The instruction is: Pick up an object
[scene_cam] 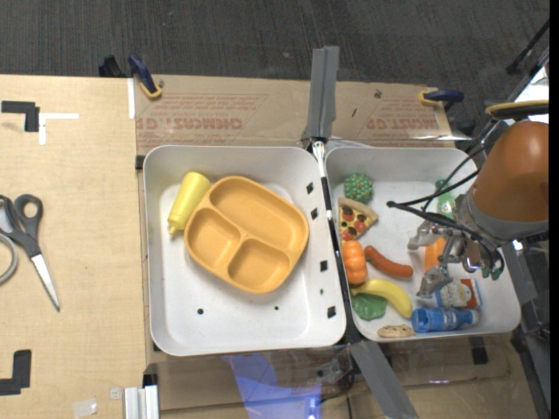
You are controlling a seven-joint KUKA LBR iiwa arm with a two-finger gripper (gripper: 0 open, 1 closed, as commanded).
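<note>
While the arm [515,177] reaches in from the right, its gripper [445,269] hangs low over the right bin [397,168], above the toys at the front right part. The metal fingers [434,279] point down and toward the left; how far apart they are I cannot tell, because cables and the wrist partly cover them, and no object is seen between them.

In the right bin lie many small toys. A green broccoli [357,186] is near the back left, and a pizza slice [354,218] is just in front of it. An orange pumpkin [353,262] lies by the left wall, a red sausage [389,263] is beside it, and a yellow banana [389,294] is in front of the sausage. A green leaf toy [369,306] touches the banana at its left end. A blue bottle [444,319] lies on its side at the front, near a small cookie [395,330]. A white packet [458,295] is just under the gripper, and an orange piece [433,253] shows behind the fingers.

In the left bin [166,304] an orange divided plate [247,232] lies flat, and a yellow bottle [187,201] touches its left edge.

On the bench at the left, scissors [33,244] lie on the board.
</note>
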